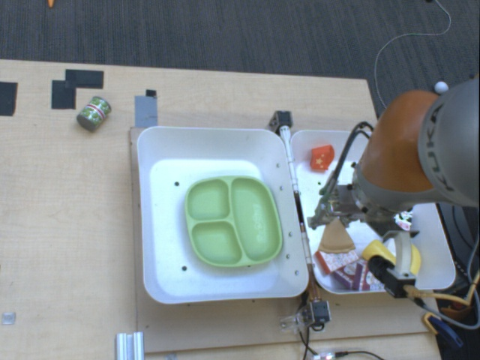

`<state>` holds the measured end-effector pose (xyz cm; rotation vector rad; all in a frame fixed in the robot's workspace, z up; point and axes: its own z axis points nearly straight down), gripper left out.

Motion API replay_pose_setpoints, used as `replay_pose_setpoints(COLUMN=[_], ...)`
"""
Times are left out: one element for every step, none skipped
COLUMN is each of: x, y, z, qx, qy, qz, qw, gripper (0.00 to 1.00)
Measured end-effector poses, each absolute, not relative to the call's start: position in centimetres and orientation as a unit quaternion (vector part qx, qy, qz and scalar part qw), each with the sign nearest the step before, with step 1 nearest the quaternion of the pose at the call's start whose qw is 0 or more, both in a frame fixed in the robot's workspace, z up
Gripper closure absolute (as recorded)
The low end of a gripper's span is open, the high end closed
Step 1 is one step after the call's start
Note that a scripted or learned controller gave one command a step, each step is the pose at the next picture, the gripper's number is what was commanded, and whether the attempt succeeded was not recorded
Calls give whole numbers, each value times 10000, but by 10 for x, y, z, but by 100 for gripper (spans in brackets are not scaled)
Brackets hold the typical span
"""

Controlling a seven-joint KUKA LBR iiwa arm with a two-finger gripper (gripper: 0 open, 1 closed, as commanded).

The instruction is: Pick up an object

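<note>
Arm (420, 145) over the right bin (448, 272), gripper (334, 214) low at frame centre-right; whether its jaws stand wide or narrow cannot be told. Candidate objects lie beneath and beside it: a tan wedge (337, 238), a red block (322, 157) above, a banana (390, 255) lower right. The left bin (146, 201) holds a green tray (233, 221). A good pick likely needs a vertical descent centred on one item, clear of neighbours.

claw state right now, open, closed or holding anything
Claw: cannot be told; the arm covers it from above, low over the right bin.
</note>
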<state>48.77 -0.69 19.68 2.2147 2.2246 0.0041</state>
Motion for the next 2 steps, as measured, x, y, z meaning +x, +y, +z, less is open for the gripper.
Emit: replay_pose_setpoints(x=[487, 487], y=[-18, -17], z=[184, 184], qx=[7062, 7062], qy=[7080, 7080], qz=[7, 9], qw=[5, 5], gripper=[100, 100])
